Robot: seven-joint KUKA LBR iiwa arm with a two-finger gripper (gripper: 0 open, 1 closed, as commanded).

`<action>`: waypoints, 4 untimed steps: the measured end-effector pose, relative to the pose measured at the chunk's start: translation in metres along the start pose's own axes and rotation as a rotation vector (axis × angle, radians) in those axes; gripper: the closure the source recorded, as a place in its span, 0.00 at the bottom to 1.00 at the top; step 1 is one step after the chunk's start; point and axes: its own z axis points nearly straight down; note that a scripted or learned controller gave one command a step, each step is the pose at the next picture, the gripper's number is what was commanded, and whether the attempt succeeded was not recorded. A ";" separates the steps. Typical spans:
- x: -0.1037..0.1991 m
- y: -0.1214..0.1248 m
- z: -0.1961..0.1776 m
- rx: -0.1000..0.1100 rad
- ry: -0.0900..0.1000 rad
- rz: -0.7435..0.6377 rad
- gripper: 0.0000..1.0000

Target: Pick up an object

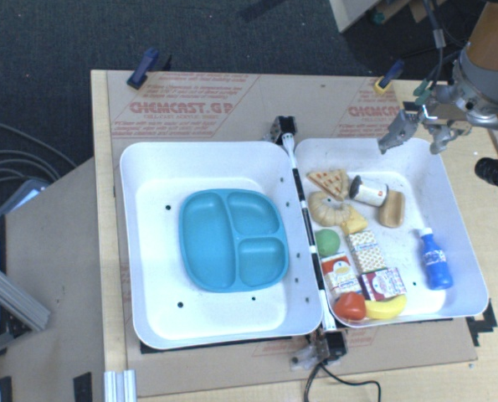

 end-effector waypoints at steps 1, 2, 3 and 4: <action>-0.017 0.025 0.198 -0.001 0.000 0.001 0.00; 0.021 0.051 0.198 0.012 -0.004 0.000 0.00; 0.026 0.050 0.197 0.012 -0.013 0.003 0.00; 0.031 0.053 0.186 0.000 -0.007 0.002 1.00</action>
